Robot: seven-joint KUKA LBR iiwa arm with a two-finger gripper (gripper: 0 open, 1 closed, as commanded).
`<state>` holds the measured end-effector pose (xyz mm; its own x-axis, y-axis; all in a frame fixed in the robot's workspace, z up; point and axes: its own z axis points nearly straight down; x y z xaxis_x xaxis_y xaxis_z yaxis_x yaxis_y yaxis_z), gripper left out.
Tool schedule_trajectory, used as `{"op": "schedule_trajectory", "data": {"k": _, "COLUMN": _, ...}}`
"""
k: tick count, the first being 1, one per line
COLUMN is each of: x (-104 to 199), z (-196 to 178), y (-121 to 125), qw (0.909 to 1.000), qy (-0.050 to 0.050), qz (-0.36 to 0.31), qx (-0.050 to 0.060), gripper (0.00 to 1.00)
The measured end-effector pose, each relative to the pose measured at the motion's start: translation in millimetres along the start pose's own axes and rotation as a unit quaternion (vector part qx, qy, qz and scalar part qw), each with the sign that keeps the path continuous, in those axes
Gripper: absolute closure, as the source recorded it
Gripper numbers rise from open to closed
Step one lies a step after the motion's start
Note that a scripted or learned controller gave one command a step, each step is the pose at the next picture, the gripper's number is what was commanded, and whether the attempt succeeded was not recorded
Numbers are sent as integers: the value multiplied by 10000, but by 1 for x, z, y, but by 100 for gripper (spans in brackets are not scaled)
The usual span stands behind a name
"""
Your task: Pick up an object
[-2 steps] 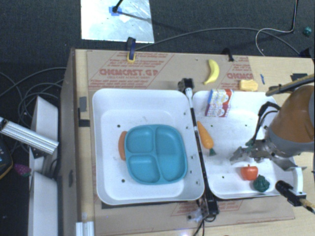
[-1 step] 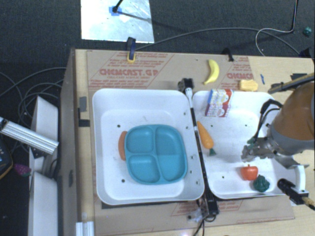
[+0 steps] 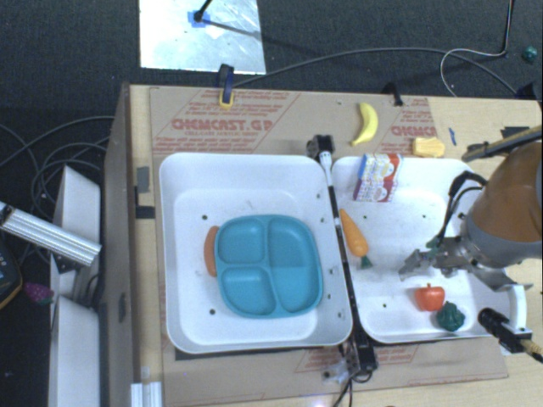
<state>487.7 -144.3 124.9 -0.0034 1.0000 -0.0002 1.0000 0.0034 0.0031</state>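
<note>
Setting: we look down at a slant on a cardboard-topped bench (image 3: 254,113) carrying two shallow white bins side by side.
Left bin (image 3: 182,185): we see a blue divided plate (image 3: 267,264) with four compartments lying in it, and an orange sausage-like piece (image 3: 209,250) pressed along the plate's left edge.
Right bin (image 3: 399,219): it holds the loose items and the arm's working end.
Carrot: a toy carrot (image 3: 354,234) lies against the right bin's left wall, green end toward us.
Carton: a small red, white and blue carton (image 3: 376,177) stands near the right bin's far wall.
Tomato: a small red toy tomato (image 3: 430,297) with a green top sits in the near right part of the right bin.
Green piece: a dark green lump, perhaps toy broccoli (image 3: 450,317), lies just beside the tomato on its near right.
Arm: the grey arm (image 3: 509,219) with its orange band enters from the right, above the right bin.
Gripper: we see the gripper (image 3: 422,262) low over the bin floor, just above the tomato in the picture and apart from it.
Gripper state: the metal fingers blur together, so we cannot tell how far they are spread; we see nothing between them.
On the bench beyond the bins: a toy banana (image 3: 367,124) and a yellow block (image 3: 428,147) lie on the cardboard.
</note>
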Motion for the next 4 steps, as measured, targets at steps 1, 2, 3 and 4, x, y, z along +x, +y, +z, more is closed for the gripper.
{"op": "schedule_trajectory", "data": {"k": 1, "x": 1, "z": 36, "y": -2, "qw": 10000, "qy": 4, "qz": 13, "qx": 20, "gripper": 0}}
{"op": "schedule_trajectory", "data": {"k": 2, "x": -63, "z": 2, "y": 5, "qw": 10000, "qy": -12, "qz": 17, "qx": 1, "gripper": 0}}
{"op": "schedule_trajectory", "data": {"k": 3, "x": -1, "z": 14, "y": -1, "qw": 10000, "qy": 2, "qz": -1, "qx": 9, "gripper": 0}}
{"op": "schedule_trajectory", "data": {"k": 4, "x": -2, "z": 3, "y": 0, "qw": 10000, "qy": -1, "qz": -7, "qx": -3, "gripper": 100}}
